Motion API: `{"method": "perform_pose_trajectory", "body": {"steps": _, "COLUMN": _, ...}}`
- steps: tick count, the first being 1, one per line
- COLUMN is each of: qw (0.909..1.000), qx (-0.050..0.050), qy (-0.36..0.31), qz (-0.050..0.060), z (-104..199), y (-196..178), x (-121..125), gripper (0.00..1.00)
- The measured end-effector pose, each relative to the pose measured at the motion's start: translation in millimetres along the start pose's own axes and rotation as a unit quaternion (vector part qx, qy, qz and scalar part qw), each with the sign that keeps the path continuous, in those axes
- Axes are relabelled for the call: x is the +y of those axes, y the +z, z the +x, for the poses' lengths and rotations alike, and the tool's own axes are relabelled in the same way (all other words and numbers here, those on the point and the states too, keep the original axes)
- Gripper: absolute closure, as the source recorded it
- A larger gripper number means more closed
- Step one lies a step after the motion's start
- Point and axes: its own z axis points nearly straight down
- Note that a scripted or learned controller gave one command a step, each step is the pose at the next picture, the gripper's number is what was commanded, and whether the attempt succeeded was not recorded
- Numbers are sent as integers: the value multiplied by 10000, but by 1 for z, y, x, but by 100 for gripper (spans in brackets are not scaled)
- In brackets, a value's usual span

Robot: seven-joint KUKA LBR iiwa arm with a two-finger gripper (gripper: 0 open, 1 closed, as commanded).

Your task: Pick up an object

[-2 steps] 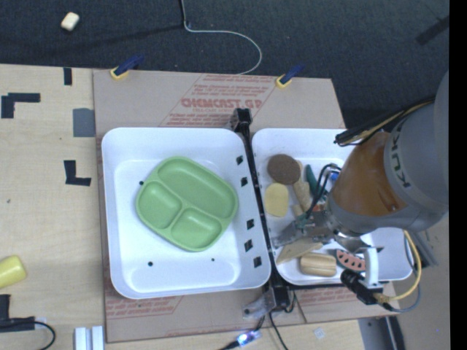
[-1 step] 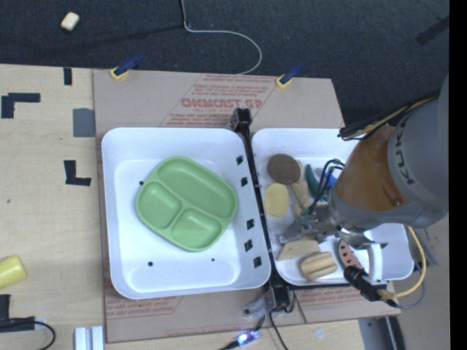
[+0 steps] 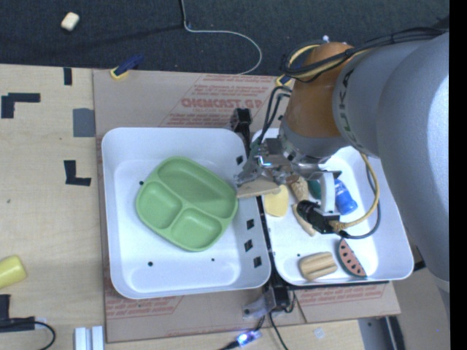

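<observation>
Across two white bins (image 3: 117, 217), one green tray (image 3: 187, 204), one watermelon slice (image 3: 352, 258), one end effector (image 3: 257, 172)

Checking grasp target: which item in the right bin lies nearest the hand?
The pale yellow piece, directly under the hand at the bin's left edge; the tan block and watermelon slice lie farther toward the front.

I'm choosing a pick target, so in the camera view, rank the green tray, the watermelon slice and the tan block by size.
1. Green tray, by far the largest.
2. and 3. Tan block and watermelon slice look alike; no ranking.
</observation>
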Motion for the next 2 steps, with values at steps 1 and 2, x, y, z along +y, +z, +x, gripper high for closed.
{"method": "perform_pose_trajectory", "body": {"steps": 1, "qw": 10000, "qx": -3, "qy": 30, "qz": 50, "z": 53, "y": 7, "x": 60, "gripper": 100}}
{"method": "perform_pose_trajectory", "body": {"steps": 2, "qw": 10000, "qx": -11, "qy": 58, "qz": 37, "z": 33, "y": -55, "x": 87, "gripper": 100}}
